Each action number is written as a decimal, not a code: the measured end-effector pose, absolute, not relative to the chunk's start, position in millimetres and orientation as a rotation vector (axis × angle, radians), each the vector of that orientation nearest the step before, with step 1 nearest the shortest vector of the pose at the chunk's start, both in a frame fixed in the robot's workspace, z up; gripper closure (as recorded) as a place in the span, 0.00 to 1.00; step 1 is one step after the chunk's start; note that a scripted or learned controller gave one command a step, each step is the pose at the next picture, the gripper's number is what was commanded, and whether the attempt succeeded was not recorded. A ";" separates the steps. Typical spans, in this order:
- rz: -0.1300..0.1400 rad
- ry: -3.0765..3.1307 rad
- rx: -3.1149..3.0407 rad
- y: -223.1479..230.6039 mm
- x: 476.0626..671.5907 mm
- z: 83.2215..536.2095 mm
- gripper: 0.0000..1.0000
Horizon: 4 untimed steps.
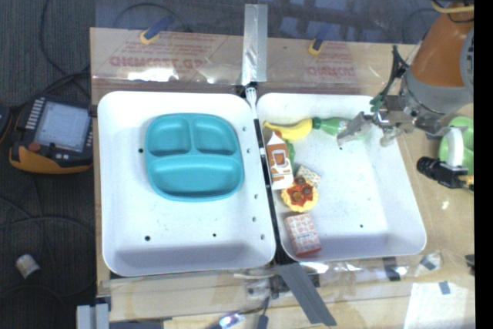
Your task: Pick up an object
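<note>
The bench stands on a dark grey carpet, and its top is covered with brown cardboard under clear plastic sheet and tape. Two white bins sit on it side by side, so that the arm can reach both from the right.

Nearest in the right bin (385, 219) lies a small red-and-white packet (302, 234). A little farther is a round orange and red toy, maybe a pizza (300, 196), and then a small carton (279, 159) lying close against the wall between the bins. Farthest are a yellow banana (290, 130) and, just beside its right end, a green bottle-like thing (333, 125). All the small objects are gathered along the left side of this bin, so any of them could be the thing to pick; the right half of the bin floor is bare.

In the left bin (123, 204) a turquoise divided plate (192, 156) lies flat in the middle.

The gripper (370, 125) hangs over the far part of the right bin, just right of the green thing, and its fingers look spread with nothing between them. I judge it is placed there to approach the green thing or the banana, but contact is not made yet.
</note>
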<state>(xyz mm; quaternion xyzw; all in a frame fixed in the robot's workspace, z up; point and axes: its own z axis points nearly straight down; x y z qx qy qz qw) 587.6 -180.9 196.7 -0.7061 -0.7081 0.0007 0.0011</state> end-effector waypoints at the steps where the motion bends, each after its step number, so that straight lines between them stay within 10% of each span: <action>1: 0.004 -2.224 -2.218 -143.4 658.2 191.7 0.00; 2: -0.006 -2.328 -2.106 -210.4 661.6 96.3 0.00; 3: 0.004 -2.331 -2.105 -211.2 660.8 104.3 1.00; 4: 0.004 -2.099 -2.337 -138.6 668.4 183.3 1.00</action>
